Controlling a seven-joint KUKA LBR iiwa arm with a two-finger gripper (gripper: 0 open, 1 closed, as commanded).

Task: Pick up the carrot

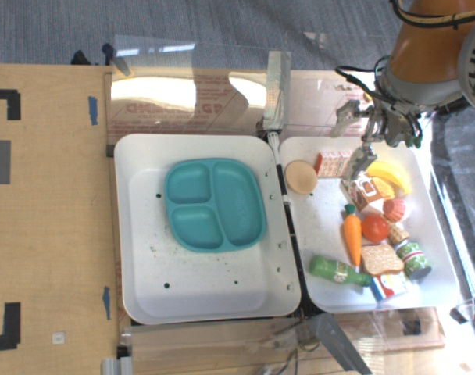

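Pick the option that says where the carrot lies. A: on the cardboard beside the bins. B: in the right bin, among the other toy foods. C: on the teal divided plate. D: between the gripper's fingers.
B: the carrot lies in the right bin, next to a red tomato, apart from the gripper above it.

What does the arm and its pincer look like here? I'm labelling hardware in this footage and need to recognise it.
The arm has a rounded, glossy orange section at the view's upper right, with grey casing beside it. Black cables loop around and below the orange part. Beneath sits a darker grey wrist of metal parts, from which the pincer extends as slim, pale grey fingers.
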